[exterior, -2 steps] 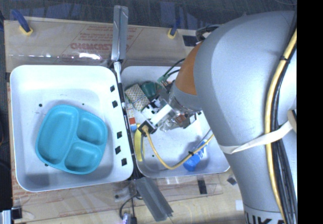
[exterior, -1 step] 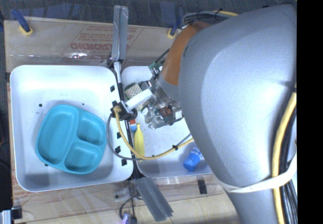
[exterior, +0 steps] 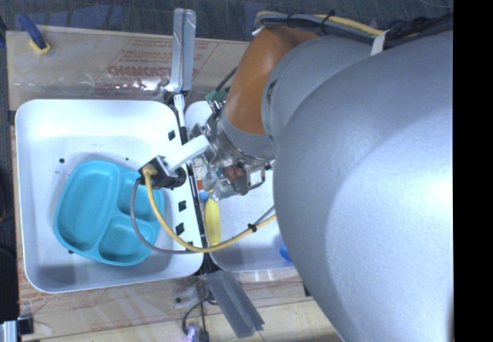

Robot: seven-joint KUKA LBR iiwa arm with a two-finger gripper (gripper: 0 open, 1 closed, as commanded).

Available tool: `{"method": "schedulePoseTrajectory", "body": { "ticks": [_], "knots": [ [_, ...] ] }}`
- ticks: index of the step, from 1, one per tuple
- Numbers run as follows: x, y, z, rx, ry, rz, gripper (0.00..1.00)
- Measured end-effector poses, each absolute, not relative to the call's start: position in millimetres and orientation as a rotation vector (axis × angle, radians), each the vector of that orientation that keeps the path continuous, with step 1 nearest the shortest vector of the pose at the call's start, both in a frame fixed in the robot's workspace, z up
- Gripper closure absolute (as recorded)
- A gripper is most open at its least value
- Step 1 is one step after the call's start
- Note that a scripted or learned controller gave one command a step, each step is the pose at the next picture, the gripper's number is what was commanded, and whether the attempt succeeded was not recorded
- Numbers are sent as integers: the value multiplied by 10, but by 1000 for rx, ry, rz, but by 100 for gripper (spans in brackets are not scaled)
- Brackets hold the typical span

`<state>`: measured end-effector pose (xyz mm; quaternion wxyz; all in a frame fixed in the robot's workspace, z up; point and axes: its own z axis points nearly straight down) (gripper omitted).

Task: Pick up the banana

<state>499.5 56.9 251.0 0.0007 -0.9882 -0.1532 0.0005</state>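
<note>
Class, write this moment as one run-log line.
arm: over right bin | hand: above banana | banana: right bin, near divider | left bin: blue tray

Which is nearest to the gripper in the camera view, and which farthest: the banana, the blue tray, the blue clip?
From the gripper:
1. Banana, just below it, by the bins' shared edge.
2. Blue tray, to its left, in the left bin.
3. Blue clip, far upper left, outside the bins.

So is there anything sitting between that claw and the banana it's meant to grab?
Nothing visible does. The banana lies in the right bin, tight against the divider, directly below the claw's mounting. The blue divided tray sits in the left bin, out of the way. The arm hides the right bin's other contents.
</note>
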Motion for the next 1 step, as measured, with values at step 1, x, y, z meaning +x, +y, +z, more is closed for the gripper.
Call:
{"method": "schedulePoseTrajectory", "body": {
  "ticks": [1],
  "knots": [
    [4768,1201,2428,-3124,-325,1,100]
  ]
}}
